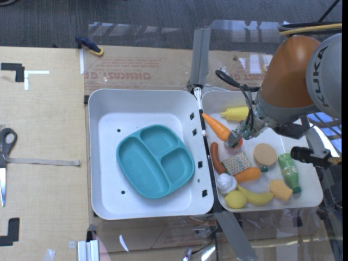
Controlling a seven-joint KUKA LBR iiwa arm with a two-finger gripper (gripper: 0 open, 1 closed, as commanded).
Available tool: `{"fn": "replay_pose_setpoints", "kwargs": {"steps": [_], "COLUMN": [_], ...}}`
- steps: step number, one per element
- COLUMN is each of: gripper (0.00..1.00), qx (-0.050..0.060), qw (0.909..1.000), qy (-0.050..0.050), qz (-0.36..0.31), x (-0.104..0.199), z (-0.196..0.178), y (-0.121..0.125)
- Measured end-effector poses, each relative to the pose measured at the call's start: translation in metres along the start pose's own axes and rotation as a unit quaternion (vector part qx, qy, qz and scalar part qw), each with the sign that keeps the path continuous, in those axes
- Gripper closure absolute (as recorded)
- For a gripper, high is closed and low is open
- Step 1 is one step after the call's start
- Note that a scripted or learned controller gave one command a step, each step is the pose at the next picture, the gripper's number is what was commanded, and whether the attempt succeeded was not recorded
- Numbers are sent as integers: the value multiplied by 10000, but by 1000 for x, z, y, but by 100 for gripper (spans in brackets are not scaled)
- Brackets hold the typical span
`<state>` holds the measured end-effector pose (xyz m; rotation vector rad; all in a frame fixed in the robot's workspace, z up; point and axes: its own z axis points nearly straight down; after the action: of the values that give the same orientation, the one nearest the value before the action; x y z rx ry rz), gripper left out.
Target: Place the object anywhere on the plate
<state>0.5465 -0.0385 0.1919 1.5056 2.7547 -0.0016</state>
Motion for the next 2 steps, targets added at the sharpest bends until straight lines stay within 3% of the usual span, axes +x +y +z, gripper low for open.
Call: {"fn": "replay_pose_setpoints", "kwargs": {"steps": [1,2], "gripper": [0,100], "qx": [-1,-9], "qw": [10000,10000], "qy": [0,-13], "qz": [2,-7], "x": [0,-1], "z": [0,-9], "y": [0,1]}}
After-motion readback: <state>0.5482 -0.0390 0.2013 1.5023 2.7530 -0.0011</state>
